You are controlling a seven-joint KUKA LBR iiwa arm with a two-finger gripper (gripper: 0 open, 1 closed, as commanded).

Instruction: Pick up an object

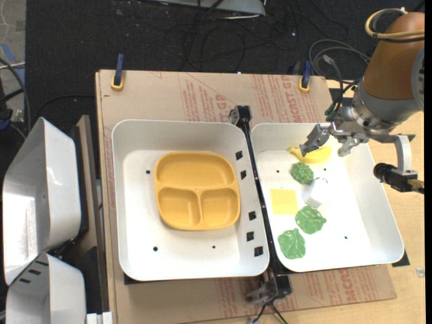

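The left bin (128, 181) holds a yellow divided plate (198, 189) lying flat near its middle, three compartments facing up. A black divider (253, 187) runs between the two bins.

In the right bin (378, 241), a yellow square (283, 200) lies near the left wall, about midway along it. Toward the near edge sits a green leafy piece (292, 244), with a second green leaf (310, 219) just beside it, up and to the right. A small white object (313, 193) rests next to the yellow square, and a green broccoli-like piece (302, 173) lies just beyond it. At the bin's far edge is a yellow object (314, 155), partly covered by the gripper (332, 142), which hangs over that far edge with its two fingers spread wide; one fingertip is over the yellow object, and nothing shows between the fingers.
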